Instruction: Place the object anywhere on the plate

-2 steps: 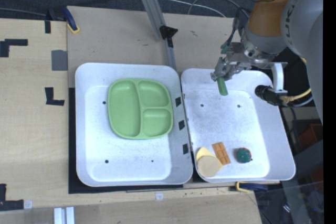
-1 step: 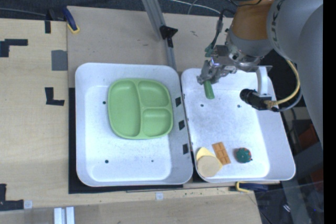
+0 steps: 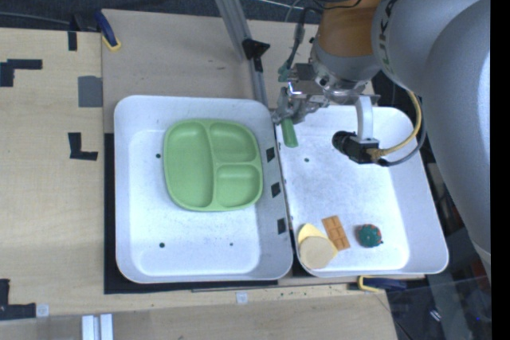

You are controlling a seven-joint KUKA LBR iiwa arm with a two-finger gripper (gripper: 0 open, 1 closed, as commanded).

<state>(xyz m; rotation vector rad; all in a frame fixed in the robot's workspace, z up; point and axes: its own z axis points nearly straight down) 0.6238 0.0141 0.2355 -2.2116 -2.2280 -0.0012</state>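
- Bench (image 3: 183,60): carries two white bins side by side.
- Left bin (image 3: 139,251): holds the green divided plate (image 3: 213,164), flat and bare.
- Right bin (image 3: 398,195): a pale wedge (image 3: 315,247), an orange block (image 3: 335,232) and a teal ball (image 3: 368,235) lie near its front.
- Hand (image 3: 288,117): clamped on a small green object (image 3: 289,134), hanging above the bins' shared edge, judged carried toward the plate.

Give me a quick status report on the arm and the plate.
Gripper at the bins' shared edge, shut on a green stick. Green plate bare in the left bin. Path to it looks open.
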